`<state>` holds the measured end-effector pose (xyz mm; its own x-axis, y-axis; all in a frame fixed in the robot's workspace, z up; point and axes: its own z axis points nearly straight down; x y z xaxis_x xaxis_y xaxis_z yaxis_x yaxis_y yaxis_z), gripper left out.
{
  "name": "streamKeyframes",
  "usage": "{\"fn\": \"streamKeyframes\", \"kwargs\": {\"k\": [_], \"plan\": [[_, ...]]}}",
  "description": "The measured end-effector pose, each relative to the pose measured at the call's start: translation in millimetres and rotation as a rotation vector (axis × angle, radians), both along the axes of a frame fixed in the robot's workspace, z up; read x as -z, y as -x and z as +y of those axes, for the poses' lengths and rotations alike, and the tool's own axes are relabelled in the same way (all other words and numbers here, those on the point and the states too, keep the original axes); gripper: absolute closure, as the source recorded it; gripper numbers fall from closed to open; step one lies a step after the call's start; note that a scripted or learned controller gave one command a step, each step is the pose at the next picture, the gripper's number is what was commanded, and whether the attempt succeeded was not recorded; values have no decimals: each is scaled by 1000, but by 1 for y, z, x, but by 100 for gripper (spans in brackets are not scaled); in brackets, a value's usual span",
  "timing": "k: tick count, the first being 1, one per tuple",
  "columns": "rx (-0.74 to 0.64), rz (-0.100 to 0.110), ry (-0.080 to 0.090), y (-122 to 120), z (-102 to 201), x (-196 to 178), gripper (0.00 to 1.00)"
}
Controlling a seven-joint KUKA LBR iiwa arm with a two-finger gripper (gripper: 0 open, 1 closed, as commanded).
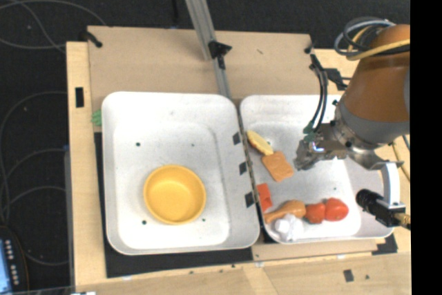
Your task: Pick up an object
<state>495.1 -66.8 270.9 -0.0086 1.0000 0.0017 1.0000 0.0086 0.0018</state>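
orange toast piece waits beside the gripper, nothing lifted yet

orange-brown and flat, the toast piece [277,166] lies in the right bin [293,109], near the wall that divides it from the left bin [166,107]. the gripper [306,155] hangs just beside it, on the side of the arm, low over the bin floor. nothing is seen between its parts, so it holds no object. how wide it stands cannot be told from this slanted view, because the metal parts are small and dark.

the step in hand looks like the approach: the tool is near an object but the grasp is not yet made. the next move, as a judgement, calls for a short shift toward the dividing wall so that the tool comes over the toast piece, then a straight descent and a closing on its two opposite edges.

the toast piece is nearly square, so its long axis is weak; it seems to run on a diagonal, from the upper left to the lower right of the view. it lies flat, and a thin flat thing gives little to grip.

other objects are close. a yellow banana piece [260,142] lies just above it. at the near edge of the bin are a red tomato [335,209], a tan drumstick [284,210] and a white crumpled thing [287,226]. a yellow bowl [175,194] sits in the left bin, well apart.
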Motion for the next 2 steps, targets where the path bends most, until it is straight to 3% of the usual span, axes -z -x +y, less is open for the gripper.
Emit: {"fn": "streamKeyframes", "kwargs": {"k": [2], "plan": [[2,1,1,-12,88,11,100]]}}
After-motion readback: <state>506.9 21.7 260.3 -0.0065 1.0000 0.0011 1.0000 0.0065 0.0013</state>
